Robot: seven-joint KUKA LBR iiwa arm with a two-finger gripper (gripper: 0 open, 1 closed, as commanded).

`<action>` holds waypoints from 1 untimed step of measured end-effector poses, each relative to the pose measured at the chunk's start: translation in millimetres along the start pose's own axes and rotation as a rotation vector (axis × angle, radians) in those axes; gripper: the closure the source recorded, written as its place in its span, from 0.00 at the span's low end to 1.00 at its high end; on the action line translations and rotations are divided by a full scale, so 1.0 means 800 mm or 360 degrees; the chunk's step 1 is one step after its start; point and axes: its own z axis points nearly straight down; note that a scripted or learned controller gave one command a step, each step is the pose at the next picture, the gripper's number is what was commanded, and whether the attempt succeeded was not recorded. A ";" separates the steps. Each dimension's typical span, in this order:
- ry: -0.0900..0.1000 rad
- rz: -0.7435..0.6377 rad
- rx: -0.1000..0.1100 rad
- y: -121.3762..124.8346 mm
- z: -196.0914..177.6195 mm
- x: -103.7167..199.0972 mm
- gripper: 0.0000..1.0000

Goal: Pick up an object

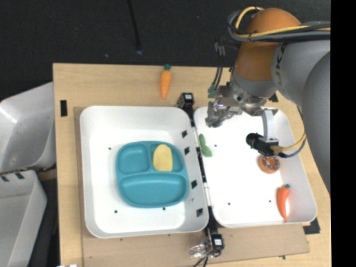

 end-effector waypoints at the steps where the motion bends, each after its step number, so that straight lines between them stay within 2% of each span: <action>1: 0.0000 0.0000 0.0001 -0.017 0.001 0.055 1.00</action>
